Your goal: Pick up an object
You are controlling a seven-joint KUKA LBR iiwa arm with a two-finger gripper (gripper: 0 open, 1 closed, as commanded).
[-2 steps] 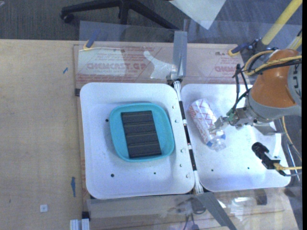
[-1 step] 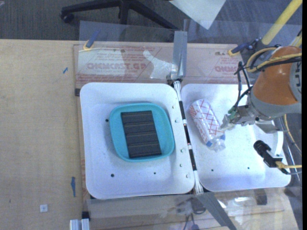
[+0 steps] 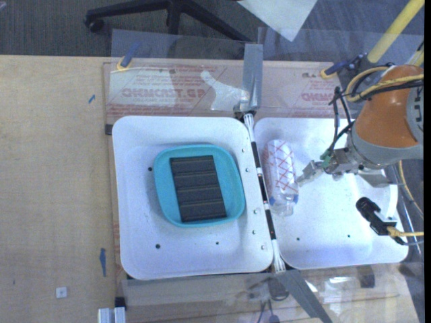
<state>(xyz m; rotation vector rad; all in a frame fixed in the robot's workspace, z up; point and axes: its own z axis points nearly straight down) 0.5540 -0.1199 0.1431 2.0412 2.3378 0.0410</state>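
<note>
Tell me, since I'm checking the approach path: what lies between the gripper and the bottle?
Only bare white bin floor, seen in the camera view. The gripper sits just right of the bottle.

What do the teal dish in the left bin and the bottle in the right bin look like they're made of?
The teal rounded-square dish looks like matte moulded plastic, evenly coloured with soft edges; the dark ribbed block on it could be rubber or foam, hard to tell. The clear bottle with a red criss-cross label seems thin glossy plastic: the white bin shows through it.

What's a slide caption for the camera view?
End effector hovers beside a clear bottle in the right bin; teal tray in the left bin.
</note>
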